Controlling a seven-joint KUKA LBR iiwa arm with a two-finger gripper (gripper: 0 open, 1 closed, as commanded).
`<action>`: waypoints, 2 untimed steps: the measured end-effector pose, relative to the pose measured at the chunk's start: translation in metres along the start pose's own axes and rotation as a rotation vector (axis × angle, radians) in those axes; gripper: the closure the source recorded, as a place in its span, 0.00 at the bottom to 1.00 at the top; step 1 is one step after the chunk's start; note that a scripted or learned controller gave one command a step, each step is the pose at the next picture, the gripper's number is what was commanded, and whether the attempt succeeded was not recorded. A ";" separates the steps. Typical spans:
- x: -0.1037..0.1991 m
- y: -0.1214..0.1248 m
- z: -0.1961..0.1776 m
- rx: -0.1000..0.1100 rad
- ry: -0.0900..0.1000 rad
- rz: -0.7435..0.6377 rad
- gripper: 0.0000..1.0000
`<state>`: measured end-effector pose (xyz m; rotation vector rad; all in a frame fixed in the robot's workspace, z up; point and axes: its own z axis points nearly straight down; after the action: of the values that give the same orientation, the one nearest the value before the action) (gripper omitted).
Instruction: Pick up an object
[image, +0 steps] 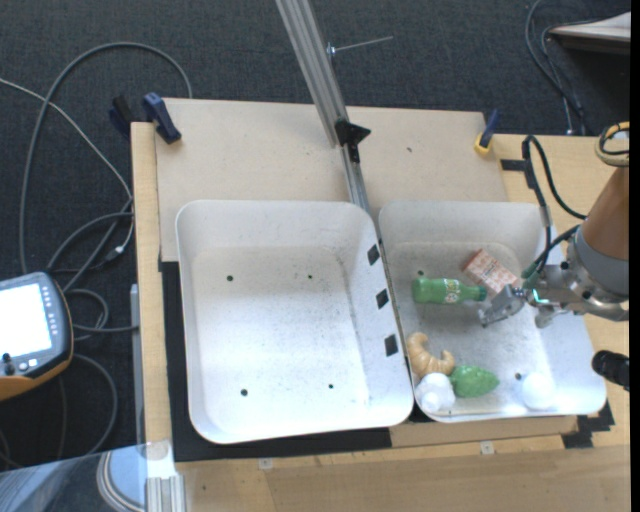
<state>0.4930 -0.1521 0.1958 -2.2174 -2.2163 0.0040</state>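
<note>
In the right bin (400, 225), the gripper (497, 308) hangs just beside the green bottle's (445, 291) cap end, at right of centre; whether its fingers are spread or pinching, I cannot tell.

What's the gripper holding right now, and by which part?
Cannot be told. The gripper sits low in the right bin beside the green bottle, and nothing visibly sits between its fingers.

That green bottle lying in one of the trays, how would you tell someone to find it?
Look at the right-hand white bin, the one the arm reaches into. Near its middle, just left of the gripper, a green bottle lies on its side beside a pinkish packet. The green lump by the front rim is rounder and shorter.
</note>
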 end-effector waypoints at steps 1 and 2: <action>0.000 0.001 -0.002 -0.005 -0.001 -0.001 0.00; 0.001 0.000 0.040 0.001 0.001 -0.001 0.00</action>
<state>0.4931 -0.1509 0.1553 -2.2163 -2.2163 0.0041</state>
